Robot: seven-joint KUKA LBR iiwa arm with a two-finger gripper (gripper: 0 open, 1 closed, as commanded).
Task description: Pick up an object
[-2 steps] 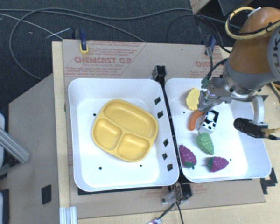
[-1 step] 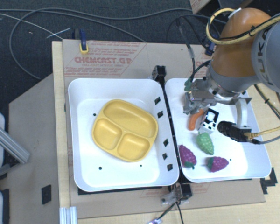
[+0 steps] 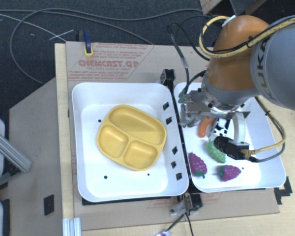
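**Gripper low over the carrot**

Gripper [image 3: 205, 118] down in right bin [image 3: 268, 178], just above orange carrot [image 3: 204, 127]; finger state impossible to tell. Nearby: green toy [image 3: 216, 151], 2 purple grape bunches [image 3: 197, 164]. Left bin [image 3: 83, 146] keeping yellow plate [image 3: 132, 137].

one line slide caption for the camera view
KUKA arm's end effector low over right bin near orange toy, purple grapes; yellow divided plate in left bin.

A yellow three-compartment plastic plate [image 3: 131, 137] lies in the left white bin [image 3: 86, 176]. The right white bin [image 3: 270, 173] holds two purple toy grape bunches [image 3: 197, 164] [image 3: 229, 172] near its front edge. A green toy vegetable [image 3: 216, 152] sits just behind and between them, with an orange toy carrot [image 3: 204, 128] further back.
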